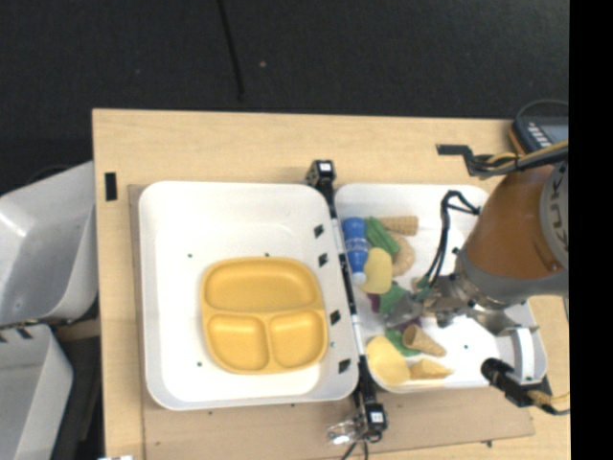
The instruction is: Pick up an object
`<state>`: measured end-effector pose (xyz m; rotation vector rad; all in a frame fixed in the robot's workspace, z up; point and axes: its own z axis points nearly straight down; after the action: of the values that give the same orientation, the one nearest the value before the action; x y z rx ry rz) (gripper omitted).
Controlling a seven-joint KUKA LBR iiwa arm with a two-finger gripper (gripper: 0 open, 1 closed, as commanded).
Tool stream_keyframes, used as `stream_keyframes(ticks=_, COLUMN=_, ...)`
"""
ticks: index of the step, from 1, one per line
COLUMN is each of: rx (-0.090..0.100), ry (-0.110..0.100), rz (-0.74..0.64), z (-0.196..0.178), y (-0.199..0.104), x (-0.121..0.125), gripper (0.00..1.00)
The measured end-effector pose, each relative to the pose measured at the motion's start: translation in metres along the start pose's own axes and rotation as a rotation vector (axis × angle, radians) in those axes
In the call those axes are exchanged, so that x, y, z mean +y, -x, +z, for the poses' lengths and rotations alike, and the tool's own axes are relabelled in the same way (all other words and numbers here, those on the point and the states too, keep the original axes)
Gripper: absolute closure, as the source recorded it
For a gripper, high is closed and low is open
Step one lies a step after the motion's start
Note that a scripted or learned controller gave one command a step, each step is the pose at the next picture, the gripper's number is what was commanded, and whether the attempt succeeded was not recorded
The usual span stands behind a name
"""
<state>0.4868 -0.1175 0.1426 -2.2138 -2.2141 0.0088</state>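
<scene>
The right white bin (433, 193) holds a heap of small toy foods. A blue bottle (354, 241) lies by its left wall, with a green piece (382, 232) and a tan cone (403, 224) beside it. A yellow pear-shaped piece (379, 272) sits mid-bin over another green piece (393, 301). Near the front are a small cone (427, 341) and a pale yellow round piece (386, 357). My gripper (422, 307) hangs low over the middle of the heap, just right of the green piece and above the small cone. The wrist hides what is under it.
The left white bin (172, 257) carries a yellow three-compartment plate (263, 312). The orange-banded arm (512, 238) covers the right bin's right half, with a black cable (446, 228) looping beside it. The divider between the bins (342, 286) is close to the heap.
</scene>
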Motion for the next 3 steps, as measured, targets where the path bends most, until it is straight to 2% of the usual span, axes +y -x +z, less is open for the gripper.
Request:
stream_keyframes(ticks=1, rx=-0.004, ry=0.015, rz=0.013, z=-0.018, y=0.003, x=0.004, gripper=1.00)
stream_keyframes(ticks=2, rx=-0.002, ry=0.020, rz=-0.011, z=-0.101, y=-0.083, x=0.004, gripper=1.00)
stream_keyframes(ticks=3, rx=0.003, ry=0.031, rz=-0.015, z=-0.282, y=-0.202, x=0.001, gripper=1.00)
